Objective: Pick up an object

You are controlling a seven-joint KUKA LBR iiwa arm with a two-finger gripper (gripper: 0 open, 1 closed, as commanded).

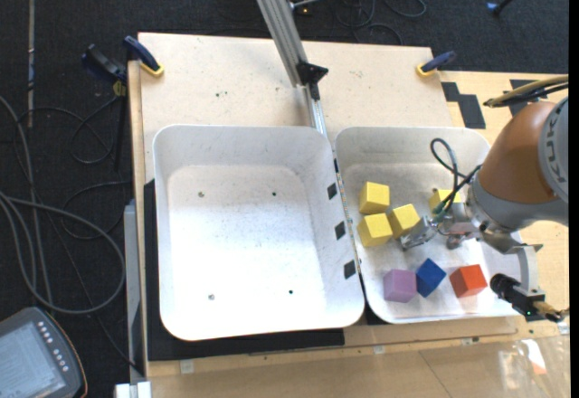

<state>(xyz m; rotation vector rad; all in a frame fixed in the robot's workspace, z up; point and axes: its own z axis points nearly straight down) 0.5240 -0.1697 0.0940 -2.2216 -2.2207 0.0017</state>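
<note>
You had the claw [423,233] down in the right bin [398,141], reaching beside a yellow block [404,218]; whether it was spread, I couldn't tell. Closing on that block likely came next.

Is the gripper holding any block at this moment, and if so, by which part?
Cannot be told. The gripper is low in the right bin, beside a yellow block.

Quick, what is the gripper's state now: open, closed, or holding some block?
Gripper: cannot be told; it sits low in the right bin beside a yellow cube.
</note>
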